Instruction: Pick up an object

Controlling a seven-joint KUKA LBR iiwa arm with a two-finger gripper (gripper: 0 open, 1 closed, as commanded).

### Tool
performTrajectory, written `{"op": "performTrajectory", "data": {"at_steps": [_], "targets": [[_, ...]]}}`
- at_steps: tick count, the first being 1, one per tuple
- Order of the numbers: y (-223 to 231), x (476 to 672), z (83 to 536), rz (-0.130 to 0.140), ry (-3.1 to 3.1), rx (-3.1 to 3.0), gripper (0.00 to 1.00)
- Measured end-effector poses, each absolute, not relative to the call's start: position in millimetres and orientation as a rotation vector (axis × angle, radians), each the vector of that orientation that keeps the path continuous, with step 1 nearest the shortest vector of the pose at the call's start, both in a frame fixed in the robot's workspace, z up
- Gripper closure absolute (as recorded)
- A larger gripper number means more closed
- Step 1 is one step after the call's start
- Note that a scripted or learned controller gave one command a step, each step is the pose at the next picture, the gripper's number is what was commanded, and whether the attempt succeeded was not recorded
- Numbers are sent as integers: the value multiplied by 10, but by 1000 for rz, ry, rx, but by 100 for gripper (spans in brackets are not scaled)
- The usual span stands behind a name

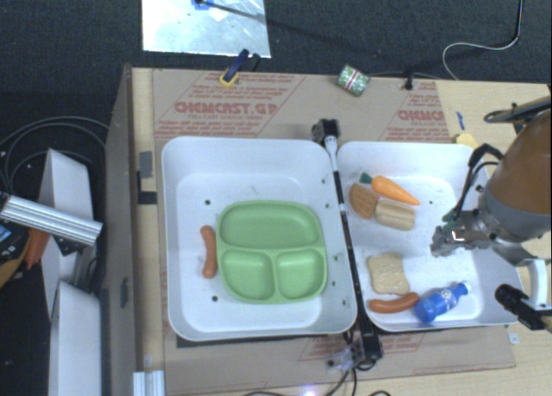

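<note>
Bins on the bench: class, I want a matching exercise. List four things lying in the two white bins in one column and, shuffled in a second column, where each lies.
Things:
1. green tray
2. carrot
3. blue bottle
4. slice of bread

Places:
A. right bin, near corner, beside a sausage
B. left bin, in the middle
C. right bin, far end
D. right bin, between the bread roll and the sausage

Pairs: 1-B, 2-C, 3-A, 4-D
</note>
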State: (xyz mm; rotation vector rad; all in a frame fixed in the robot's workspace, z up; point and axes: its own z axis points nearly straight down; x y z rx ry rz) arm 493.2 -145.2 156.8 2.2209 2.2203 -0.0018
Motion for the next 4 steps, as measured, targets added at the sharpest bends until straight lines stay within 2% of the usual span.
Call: {"op": "performTrajectory", "data": {"at_steps": [1, 2, 3, 4], "targets": [[-1439, 4939, 1570, 1, 2222, 2219, 0], [-992, 5452, 1001, 1, 2225, 2218, 0], [-1110, 6111, 845, 2, 2225, 2215, 0], [-1062, 6614, 799, -35, 2242, 2239, 0]]}}
